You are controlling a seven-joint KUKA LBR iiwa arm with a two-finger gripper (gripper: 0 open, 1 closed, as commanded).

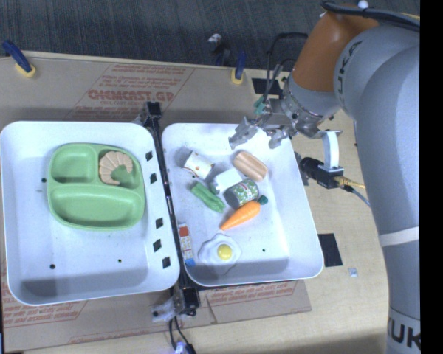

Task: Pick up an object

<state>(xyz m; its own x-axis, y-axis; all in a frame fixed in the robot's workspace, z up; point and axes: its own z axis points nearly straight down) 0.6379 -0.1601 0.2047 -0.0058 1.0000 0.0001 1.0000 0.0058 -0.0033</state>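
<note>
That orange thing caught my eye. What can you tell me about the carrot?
The carrot looks like a plastic toy: a smooth orange cone with a small green top. It lies flat in the right bin, tilted, with its tip toward the fried egg and its green end against a green-and-white can. The pincer is well above it, not touching.

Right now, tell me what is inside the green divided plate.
The green divided plate in the left bin holds one tan, shell-shaped toy food in its upper right compartment. The plate floor beneath that toy is covered, so unseen.
</note>
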